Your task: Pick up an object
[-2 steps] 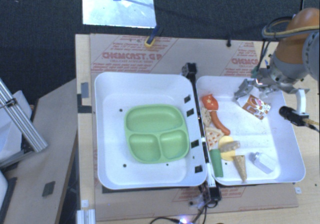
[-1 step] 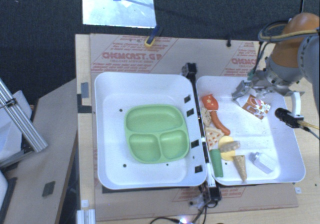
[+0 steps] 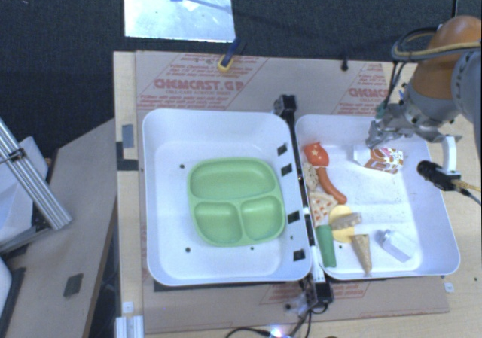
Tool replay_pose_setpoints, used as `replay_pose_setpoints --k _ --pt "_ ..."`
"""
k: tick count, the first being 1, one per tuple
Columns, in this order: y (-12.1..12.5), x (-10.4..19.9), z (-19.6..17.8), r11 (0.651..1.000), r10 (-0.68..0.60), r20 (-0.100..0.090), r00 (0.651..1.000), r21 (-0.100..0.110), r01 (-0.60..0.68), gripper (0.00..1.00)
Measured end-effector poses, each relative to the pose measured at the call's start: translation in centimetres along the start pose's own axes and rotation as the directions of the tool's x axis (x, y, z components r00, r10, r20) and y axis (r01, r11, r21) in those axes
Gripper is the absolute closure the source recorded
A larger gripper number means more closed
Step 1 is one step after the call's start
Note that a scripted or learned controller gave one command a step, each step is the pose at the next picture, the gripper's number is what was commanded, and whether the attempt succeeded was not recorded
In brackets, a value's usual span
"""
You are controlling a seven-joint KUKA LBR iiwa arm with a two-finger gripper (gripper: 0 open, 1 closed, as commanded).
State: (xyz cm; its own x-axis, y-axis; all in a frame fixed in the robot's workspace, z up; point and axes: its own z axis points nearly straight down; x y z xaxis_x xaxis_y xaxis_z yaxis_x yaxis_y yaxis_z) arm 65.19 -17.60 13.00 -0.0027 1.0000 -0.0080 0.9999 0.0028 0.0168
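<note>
The tool (image 3: 385,132) hangs just above the far side of the right bin (image 3: 433,250), directly over a small crinkled packet (image 3: 385,159) printed in red, orange and white. Whether its fingers are spread or pressed together I cannot tell; the wrist hides them, and nothing can be seen pinched between them.

The packet looks like the likeliest target. It lies near the bin's far wall, well apart from the pile of toy food along the divider: a tomato (image 3: 316,153), a sausage (image 3: 330,184), a pizza slice (image 3: 322,205), a green stick (image 3: 325,245) and an ice-cream cone (image 3: 363,251). A small grey block (image 3: 395,245) sits near the bin's front corner.

The risks come from the packet itself. It appears flat, glossy and soft, so fingers coming down may slide off it or press it against the bin floor without catching an edge. Being close to the far wall, a slightly offset descent could strike the rim.

The left bin (image 3: 162,178) holds a green divided tray (image 3: 232,201).
</note>
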Motion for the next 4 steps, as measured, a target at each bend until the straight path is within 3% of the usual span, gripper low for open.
replay_pose_setpoints --k 2,4 --pt "1.2 0.8 -9.8 1.000 -0.003 -0.006 1.000 0.009 0.003 1.00" --pt "-5.2 10.9 -10.3 1.000 -0.006 -0.010 1.000 0.018 0.006 1.00"
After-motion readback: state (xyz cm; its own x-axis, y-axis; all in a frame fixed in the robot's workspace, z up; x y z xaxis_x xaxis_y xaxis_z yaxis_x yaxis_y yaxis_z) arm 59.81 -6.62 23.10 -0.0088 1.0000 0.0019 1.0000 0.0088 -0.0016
